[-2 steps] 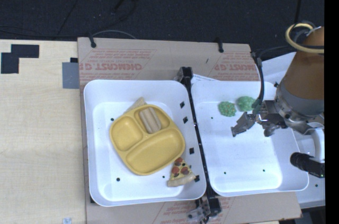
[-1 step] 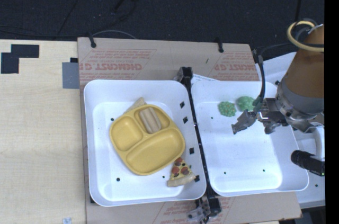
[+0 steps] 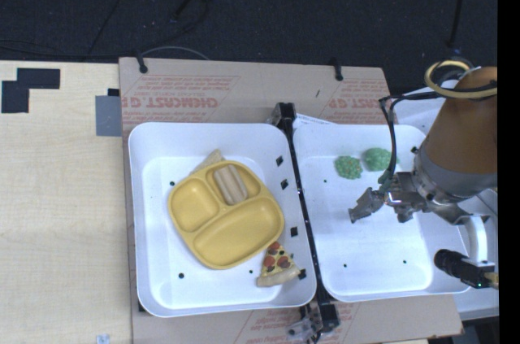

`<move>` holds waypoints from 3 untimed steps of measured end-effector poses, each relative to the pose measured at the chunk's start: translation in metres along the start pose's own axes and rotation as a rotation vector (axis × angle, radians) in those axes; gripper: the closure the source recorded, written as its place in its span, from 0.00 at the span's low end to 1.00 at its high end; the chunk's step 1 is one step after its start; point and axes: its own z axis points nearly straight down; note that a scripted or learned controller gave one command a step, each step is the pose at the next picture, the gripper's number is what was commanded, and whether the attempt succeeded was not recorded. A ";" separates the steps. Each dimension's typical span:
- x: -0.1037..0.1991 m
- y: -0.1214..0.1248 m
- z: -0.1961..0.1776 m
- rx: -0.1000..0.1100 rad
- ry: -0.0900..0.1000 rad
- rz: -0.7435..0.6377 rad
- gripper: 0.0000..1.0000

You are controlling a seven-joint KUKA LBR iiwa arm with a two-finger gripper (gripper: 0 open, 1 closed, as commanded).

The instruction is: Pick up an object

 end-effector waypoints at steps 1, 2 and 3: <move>0.002 -0.001 0.065 0.001 0.001 -0.001 0.00; 0.008 0.007 0.117 -0.001 0.001 -0.001 0.00; 0.006 0.007 0.104 -0.003 0.000 0.005 1.00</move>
